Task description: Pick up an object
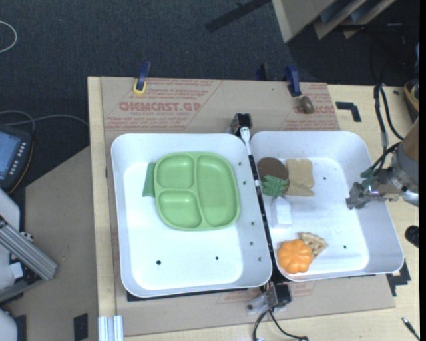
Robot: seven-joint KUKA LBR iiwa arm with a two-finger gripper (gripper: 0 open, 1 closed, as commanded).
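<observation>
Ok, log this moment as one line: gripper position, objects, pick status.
gripper: over right bin, right edge | holding: nothing seen | orange pumpkin: right bin, front | green plate: left bin | pick: not yet

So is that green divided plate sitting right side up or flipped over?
Right side up: the green divided plate shows its three hollow compartments facing the camera.

Dark grey carpet floor (100,40) all round the bench. Bench top is brown board (219,106) printed with red lettering, held by blue clamps (291,80) at the far edge. Pale wooden furniture (326,16) beyond it. Cables (40,123) trail on the carpet at left.
</observation>
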